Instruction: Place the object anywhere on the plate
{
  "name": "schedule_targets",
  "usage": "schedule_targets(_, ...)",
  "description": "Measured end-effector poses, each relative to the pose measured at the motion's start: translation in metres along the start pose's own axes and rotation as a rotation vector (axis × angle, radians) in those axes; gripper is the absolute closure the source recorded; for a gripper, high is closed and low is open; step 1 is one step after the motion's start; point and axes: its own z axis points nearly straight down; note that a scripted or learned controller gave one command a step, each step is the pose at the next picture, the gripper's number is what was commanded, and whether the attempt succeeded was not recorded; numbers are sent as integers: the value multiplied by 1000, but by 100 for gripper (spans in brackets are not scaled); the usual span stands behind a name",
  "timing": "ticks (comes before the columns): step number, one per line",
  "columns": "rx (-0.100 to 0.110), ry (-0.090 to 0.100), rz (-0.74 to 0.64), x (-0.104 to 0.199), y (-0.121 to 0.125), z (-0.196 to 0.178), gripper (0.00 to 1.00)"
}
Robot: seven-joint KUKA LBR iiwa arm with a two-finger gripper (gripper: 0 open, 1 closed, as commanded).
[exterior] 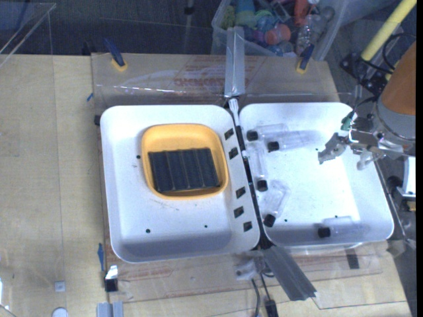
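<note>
Both bins [132, 236] look like smooth white plastic with a soft sheen. In the left one, the yellow plate [183, 137] seems glossy plastic, and the dark ribbed slab [184, 169] on it is matt. The bench [46, 177] is pale wood grain. The gripper [345, 145], at right, looks like bare metal.

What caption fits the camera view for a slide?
Gripper over the right bin; dark ridged object lies on the yellow plate in the left bin.
</note>
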Motion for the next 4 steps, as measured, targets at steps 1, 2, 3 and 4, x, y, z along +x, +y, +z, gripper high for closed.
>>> schedule_targets(1, -2, 0, -221, -50, 35, -21, 0)
schedule_targets(2, -3, -1, -434, -51, 121, -59, 0)
schedule_targets(3, -8, -5, -438, -49, 123, -71, 100)
schedule_targets(4, -6, -3, -719, -52, 122, -74, 100)
